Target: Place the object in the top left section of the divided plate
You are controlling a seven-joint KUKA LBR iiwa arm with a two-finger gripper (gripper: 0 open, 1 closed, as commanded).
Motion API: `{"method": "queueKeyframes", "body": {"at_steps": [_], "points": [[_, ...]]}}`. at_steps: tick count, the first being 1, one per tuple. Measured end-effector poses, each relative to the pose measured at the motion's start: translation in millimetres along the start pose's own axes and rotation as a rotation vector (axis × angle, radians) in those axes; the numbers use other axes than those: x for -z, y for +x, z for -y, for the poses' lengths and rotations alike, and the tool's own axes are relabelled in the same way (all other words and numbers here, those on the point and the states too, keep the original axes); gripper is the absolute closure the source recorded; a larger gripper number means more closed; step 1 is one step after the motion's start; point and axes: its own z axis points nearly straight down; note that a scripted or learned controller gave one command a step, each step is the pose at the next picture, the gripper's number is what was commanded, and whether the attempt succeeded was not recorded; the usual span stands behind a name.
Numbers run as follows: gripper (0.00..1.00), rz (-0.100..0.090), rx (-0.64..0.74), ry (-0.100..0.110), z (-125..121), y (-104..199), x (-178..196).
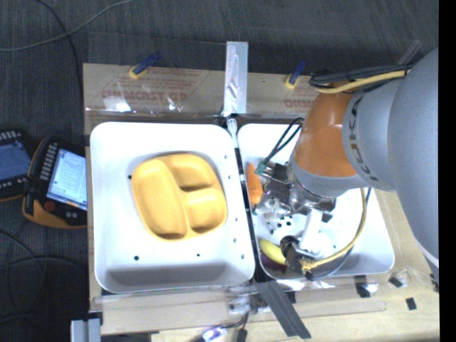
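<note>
The divided plate lies in the middle of the left bin, and the right bin sits just to the right of that plate's bin, the two touching along their shared rims. In the right bin, near the side closest to the plate, lie a carrot toward the back and a banana toward the front. The arm hangs over the right bin, and a handheld controller lies left of the plate's bin.

Both bins on the desk are viewed from above, at a slant, from moderate distance.
</note>
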Motion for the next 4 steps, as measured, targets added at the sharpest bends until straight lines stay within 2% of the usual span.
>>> {"method": "queueKeyframes", "body": {"at_steps": [1,2,3,4], "points": [[1.00,0.002,-0.058,-0.002,-5,49,23],[1.00,0.004,-0.368,-0.002,-41,48,8],[1.00,0.004,-0.581,-0.001,-9,-17,-3],[1.00,0.003,-0.491,-0.006,-53,44,136]]}}
